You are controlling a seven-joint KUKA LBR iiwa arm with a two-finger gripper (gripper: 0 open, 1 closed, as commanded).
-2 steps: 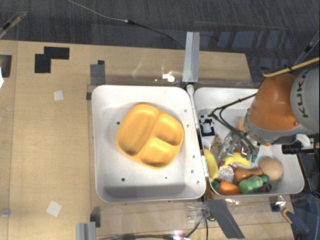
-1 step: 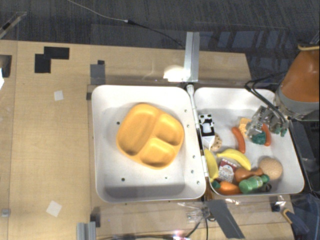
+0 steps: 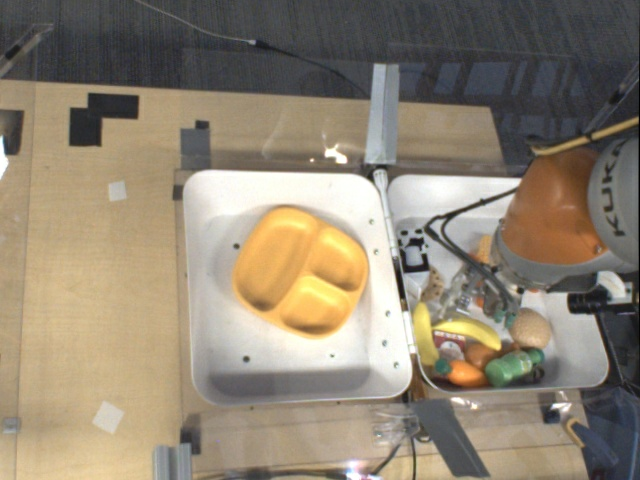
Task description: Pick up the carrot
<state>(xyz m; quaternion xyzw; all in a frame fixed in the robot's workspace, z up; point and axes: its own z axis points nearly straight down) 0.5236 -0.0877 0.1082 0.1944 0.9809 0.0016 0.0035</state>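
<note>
Wooden bench (image 3: pixel 90 298) holds two white bins side by side. Left bin (image 3: pixel 215 368) has a yellow plate (image 3: pixel 298 268) with three parts in it. Right bin (image 3: pixel 585 363) has a pile of toy food. Its carrot (image 3: pixel 462 372) lies at the near edge, touching a green bottle (image 3: pixel 512 366) and just below a banana (image 3: pixel 465 330). An egg (image 3: pixel 531 328) sits near. The robot's claw (image 3: pixel 478 298) hangs low over the pile, near the banana. I cannot tell its state.
</note>
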